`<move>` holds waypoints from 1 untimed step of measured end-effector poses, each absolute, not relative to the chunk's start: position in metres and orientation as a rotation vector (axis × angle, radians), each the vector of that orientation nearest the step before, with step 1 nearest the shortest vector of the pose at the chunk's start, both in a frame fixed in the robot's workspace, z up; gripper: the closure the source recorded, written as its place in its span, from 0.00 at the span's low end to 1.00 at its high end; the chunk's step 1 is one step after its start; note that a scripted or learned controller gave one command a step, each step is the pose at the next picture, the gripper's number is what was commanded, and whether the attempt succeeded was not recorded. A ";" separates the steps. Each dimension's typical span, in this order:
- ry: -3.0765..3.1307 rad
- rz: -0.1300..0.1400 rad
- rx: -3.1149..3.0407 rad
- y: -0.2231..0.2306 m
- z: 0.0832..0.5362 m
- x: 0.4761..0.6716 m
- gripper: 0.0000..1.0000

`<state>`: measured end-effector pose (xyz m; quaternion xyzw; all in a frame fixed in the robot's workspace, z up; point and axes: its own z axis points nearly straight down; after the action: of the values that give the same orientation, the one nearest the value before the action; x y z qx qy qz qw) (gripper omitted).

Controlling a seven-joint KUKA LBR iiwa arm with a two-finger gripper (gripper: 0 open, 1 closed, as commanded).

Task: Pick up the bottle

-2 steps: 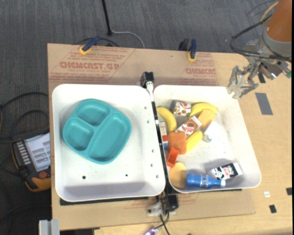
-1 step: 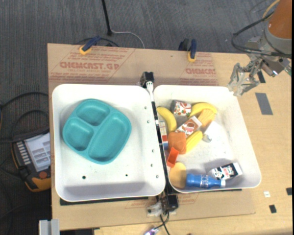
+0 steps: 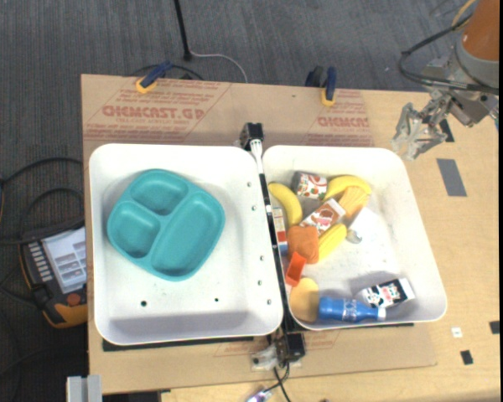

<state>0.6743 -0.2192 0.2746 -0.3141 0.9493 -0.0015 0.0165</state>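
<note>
I am hovering my gripper (image 3: 419, 132), fingers spread and empty, beyond the right bin (image 3: 419, 224), while the blue bottle (image 3: 345, 309), lying wedged among toy food, is risking a slipped grasp.

My arm comes in at the upper right, orange band showing at the frame's corner, wrist angled down and to the left. My gripper (image 3: 417, 134) hangs above the bench just outside the right bin's far right corner, fingers spread apart with nothing between them.
</note>
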 end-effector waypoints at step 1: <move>2.793 0.002 -1.432 -0.209 0.178 0.669 1.00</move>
<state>0.6688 -0.2088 0.1785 -0.4563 0.8898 0.0005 0.0013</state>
